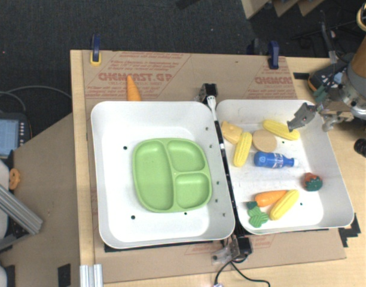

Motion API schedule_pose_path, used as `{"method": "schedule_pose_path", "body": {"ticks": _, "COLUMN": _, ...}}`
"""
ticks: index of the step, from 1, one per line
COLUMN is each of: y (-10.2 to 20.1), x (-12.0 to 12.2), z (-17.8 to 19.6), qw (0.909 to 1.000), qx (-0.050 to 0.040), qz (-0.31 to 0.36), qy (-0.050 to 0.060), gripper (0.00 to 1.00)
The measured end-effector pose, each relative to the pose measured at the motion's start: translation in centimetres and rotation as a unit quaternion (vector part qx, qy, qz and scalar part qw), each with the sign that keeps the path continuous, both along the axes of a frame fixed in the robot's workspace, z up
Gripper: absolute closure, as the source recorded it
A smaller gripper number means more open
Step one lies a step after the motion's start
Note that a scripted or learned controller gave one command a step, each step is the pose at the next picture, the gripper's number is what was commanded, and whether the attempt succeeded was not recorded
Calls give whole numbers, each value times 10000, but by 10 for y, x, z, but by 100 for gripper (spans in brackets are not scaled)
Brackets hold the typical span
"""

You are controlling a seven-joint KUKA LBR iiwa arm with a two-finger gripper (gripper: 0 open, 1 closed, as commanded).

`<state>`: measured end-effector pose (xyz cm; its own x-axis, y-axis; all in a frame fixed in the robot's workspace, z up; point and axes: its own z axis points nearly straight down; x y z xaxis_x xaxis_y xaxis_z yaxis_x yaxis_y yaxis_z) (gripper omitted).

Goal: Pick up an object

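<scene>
The right bin (332,178) holds several toy foods. A yellow corn cob (241,148) lies beside a yellow piece (230,131) and a tan disc (264,140). Another yellow piece (281,129) lies near the bin's back. A blue bottle (273,159) lies in the middle. A red and green piece (312,182) sits at the right. A carrot (270,198), a yellow corn (284,203) and a green piece (257,216) lie at the front. My gripper (314,117) hangs over the bin's back right corner, open, with nothing between its fingers, its left finger (300,116) just right of the yellow piece.
The left bin (111,130) bears a green divided plate (171,173). An orange carrot (133,89) lies on the cardboard behind that bin. Blue clamps (273,54) hold the board's far edge. A black bracket (208,92) sits between the bins at the back.
</scene>
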<state>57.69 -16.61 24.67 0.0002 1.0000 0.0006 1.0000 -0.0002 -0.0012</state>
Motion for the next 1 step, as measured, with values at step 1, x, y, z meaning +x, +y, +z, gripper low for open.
{"method": "schedule_pose_path", "body": {"ticks": 1, "y": 22, "x": 19, "z": -170, "qw": 10000, "qx": 10, "qz": 12, "qy": 25, "gripper": 0}}
